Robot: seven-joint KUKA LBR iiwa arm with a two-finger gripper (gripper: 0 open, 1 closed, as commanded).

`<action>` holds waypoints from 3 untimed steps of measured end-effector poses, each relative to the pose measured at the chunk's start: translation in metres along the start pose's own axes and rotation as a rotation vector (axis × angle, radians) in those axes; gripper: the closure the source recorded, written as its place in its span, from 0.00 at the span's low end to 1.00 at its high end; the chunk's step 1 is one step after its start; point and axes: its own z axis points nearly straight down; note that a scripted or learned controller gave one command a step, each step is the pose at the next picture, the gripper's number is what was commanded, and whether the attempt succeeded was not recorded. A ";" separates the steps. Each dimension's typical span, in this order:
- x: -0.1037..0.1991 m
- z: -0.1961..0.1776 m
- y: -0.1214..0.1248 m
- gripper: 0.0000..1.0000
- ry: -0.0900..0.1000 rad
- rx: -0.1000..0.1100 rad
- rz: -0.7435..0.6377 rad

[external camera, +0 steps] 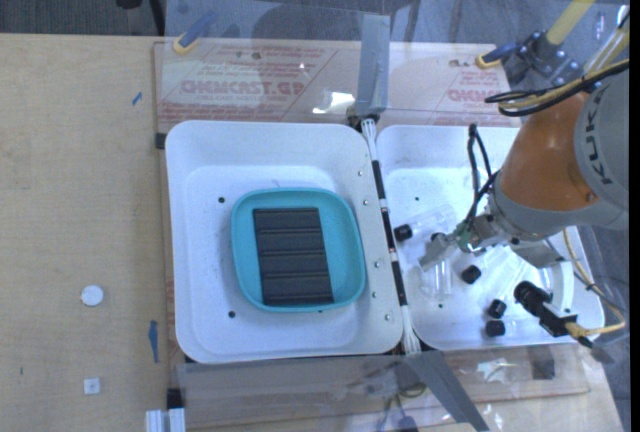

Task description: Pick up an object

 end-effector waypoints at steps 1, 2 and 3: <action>-0.001 -0.010 0.001 1.00 -0.001 -0.003 0.002; 0.034 -0.108 0.061 1.00 -0.001 0.001 0.116; 0.061 -0.124 0.118 1.00 -0.002 0.000 0.113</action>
